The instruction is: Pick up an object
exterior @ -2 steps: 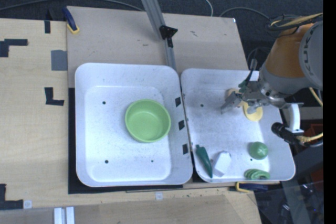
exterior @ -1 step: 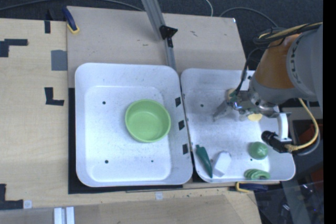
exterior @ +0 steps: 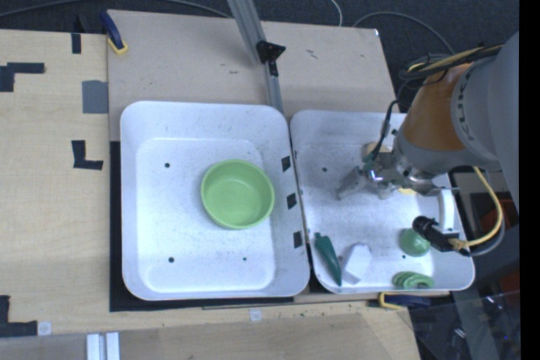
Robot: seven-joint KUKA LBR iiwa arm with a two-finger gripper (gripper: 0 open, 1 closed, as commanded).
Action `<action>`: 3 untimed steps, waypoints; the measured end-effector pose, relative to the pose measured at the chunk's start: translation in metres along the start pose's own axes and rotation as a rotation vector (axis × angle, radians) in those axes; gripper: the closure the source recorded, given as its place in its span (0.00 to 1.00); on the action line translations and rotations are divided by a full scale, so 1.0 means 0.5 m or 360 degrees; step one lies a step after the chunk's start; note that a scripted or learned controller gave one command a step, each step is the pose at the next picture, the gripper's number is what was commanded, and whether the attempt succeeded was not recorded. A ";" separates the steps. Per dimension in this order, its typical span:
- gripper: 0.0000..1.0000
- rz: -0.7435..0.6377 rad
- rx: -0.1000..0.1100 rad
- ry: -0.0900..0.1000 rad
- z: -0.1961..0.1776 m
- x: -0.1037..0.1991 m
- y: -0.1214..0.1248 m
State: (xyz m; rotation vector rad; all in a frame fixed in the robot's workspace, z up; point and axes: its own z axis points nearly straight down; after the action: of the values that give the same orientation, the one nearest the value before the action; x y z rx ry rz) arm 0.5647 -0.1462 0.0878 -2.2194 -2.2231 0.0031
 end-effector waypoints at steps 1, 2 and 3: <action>1.00 0.0000 0.0002 0.0002 -0.021 0.001 0.000; 1.00 0.0001 -0.0009 0.0000 -0.144 0.002 -0.010; 1.00 -0.0001 -0.0008 0.0000 -0.231 0.012 -0.007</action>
State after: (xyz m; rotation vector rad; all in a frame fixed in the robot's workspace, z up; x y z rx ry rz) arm 0.5615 -0.1399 0.2034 -2.2213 -2.2261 -0.0026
